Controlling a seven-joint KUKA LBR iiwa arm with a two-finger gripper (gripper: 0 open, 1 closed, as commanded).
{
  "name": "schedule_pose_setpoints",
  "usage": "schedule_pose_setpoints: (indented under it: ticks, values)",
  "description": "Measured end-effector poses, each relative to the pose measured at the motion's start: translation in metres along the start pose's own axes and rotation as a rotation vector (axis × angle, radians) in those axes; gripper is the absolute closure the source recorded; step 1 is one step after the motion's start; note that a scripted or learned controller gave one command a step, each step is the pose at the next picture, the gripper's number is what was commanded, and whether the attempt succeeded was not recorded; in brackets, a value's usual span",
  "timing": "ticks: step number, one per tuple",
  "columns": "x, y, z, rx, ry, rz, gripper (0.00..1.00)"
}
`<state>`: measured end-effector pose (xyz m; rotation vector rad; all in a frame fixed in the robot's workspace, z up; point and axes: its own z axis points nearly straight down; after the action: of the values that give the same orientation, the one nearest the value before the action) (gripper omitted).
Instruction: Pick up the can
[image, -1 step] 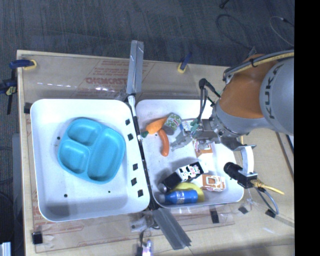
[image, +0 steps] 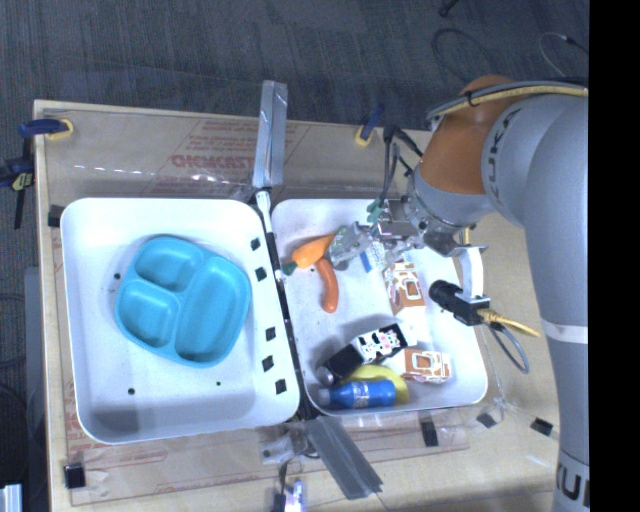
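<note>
Looking down from the camera view, the gripper hangs over the far part of the right bin, its tip lost among cables and a crumpled, shiny clear wrapper just beside it. Whether it stands wide or narrow cannot be told, and nothing can be seen held in it.

The can, as I read it, is the blue cylinder lying on its side well apart from the gripper, against the bin's near wall. A yellow, rounded piece touches its upper side, and a black-and-white block lies between it and the gripper.

Judging by its smooth, glossy skin, the can is likely thin metal: light, stiff along its length, easily dented across the middle, and slick enough to roll or squirt out of a pinch. A hold across its round body near mid-length, closing square to its axis, looks soundest; the wall and the yellow piece leave little room on either side.

Also near the gripper are two orange, carrot-shaped pieces, matte and tapered, and a small printed carton with flat faces. The left bin holds a blue compartment tray of smooth moulded plastic.
</note>
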<state>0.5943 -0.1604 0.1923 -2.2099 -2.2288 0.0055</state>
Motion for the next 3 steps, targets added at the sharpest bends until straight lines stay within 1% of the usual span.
schedule_pose_setpoints:
  ticks: [1,2,3]
  values:
    - [-0.025,0.043,0.101,-0.002,0.000,-0.132,0.00]
    - [-0.025,0.041,0.091,0.011,0.002,-0.135,1.00]
    - [-0.025,0.041,0.081,0.013,0.002,-0.139,1.00]
